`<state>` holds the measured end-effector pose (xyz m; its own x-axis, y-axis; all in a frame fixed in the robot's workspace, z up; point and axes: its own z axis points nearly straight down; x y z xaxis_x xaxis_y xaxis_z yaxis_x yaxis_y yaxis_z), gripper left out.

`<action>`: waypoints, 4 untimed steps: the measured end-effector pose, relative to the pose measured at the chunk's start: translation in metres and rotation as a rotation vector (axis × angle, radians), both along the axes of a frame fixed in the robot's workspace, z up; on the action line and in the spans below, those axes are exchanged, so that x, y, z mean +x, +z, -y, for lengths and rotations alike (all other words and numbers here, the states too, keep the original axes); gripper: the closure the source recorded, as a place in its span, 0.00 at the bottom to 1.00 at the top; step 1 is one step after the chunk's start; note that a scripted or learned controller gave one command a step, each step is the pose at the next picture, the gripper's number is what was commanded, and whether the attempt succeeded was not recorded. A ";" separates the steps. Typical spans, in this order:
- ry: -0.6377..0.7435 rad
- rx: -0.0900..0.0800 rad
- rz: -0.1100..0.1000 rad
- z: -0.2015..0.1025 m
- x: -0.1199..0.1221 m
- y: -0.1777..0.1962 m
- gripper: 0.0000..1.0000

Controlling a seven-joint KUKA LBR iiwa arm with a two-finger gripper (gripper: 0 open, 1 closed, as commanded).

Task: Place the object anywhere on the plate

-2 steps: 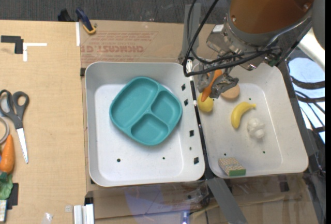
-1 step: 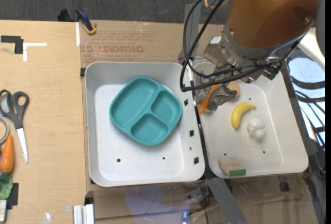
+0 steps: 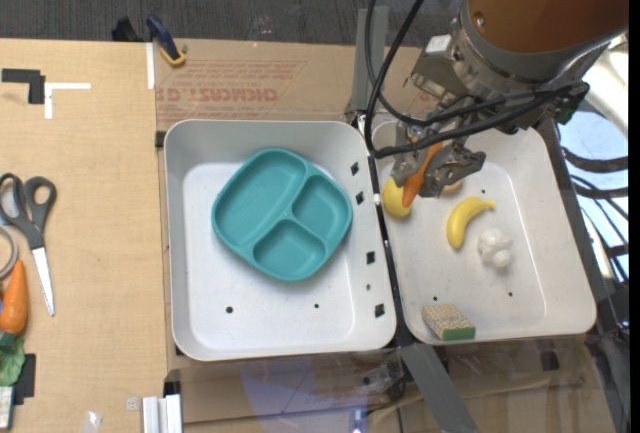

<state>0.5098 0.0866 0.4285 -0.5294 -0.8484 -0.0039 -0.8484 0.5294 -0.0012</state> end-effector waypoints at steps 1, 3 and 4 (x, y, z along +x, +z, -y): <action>0.037 0.000 0.000 -0.044 -0.002 0.025 1.00; 0.031 0.003 0.004 -0.044 0.000 0.035 1.00; 0.049 -0.001 0.000 0.043 0.032 0.029 1.00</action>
